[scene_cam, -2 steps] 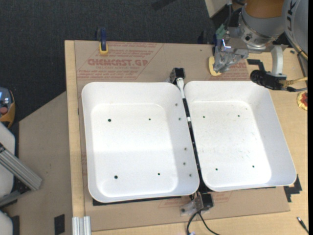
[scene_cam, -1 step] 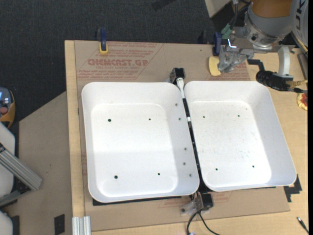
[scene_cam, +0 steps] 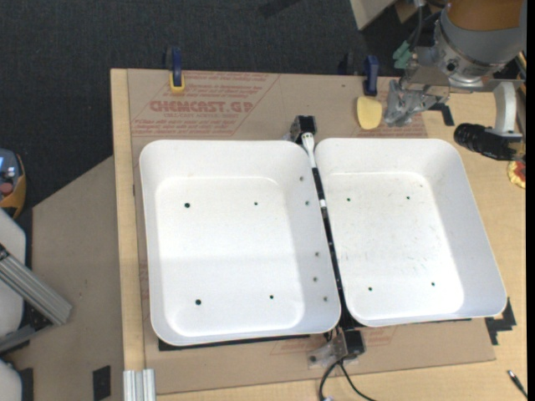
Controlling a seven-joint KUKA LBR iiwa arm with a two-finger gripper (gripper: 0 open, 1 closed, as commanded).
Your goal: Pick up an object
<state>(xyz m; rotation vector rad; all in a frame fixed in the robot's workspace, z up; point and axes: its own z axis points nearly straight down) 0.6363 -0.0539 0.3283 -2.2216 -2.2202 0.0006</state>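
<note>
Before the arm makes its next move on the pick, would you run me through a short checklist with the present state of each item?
1. Target in view: ok. A small yellow object lies on the board beyond the right bin, outside both bins.
2. Gripper position: ok. The gripper sits just right of the yellow object, at the far edge of the bench.
3. Finger state: cannot tell.
4. Object held: not ok. Nothing shows between the gripper's fingers.
5. Clutter near target: not ok. A blue clamp stands close behind the yellow object.
6. Left bin seated beside the right bin: ok.
</note>
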